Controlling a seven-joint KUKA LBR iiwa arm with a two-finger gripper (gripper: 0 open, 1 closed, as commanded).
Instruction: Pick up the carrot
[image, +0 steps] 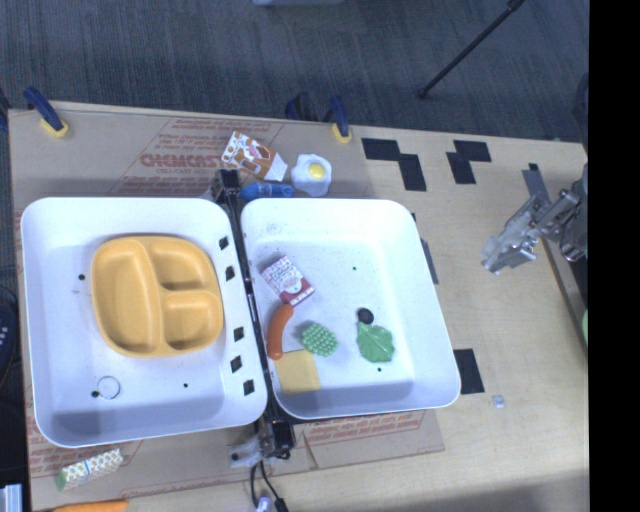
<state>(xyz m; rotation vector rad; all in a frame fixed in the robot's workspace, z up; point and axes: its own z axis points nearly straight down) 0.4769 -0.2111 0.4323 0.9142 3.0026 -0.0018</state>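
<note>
The carrot (280, 330) is a short orange stick lying against the left wall of the right bin (425, 300), slightly tilted from upright in the picture. Its lower end touches a yellow square slice (298, 372). The gripper (510, 248) hangs over the bare bench to the right of the right bin, well away from the carrot and with nothing seen in it.
Near the carrot lie a red-and-white packet (287, 279), a bumpy green piece (319, 339), a green leaf (376, 343) and a small black disc (365, 317). A yellow divided plate (157, 293) fills the left bin (50, 380). A fried egg (313, 172) and snack packet (245, 153) sit behind the bins.
</note>
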